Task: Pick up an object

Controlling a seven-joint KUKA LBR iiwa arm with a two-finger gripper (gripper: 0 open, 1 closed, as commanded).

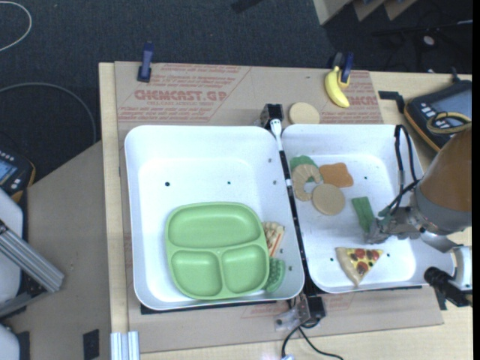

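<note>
Bright, even overhead light; soft shadows, slightly grainy.

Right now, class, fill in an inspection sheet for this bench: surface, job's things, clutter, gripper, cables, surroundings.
Surface: bench with printed board, bearing left bin and right bin.
Job's things: right bin holds pizza slice, green block, orange piece, tan discs.
Clutter: green divided tray in left bin; banana and a round disc on the board.
Gripper: gripper low in right bin beside green block; finger state unclear.
Cables: black cable over right bin; white cable on floor.
Surroundings: dark carpet.
</note>
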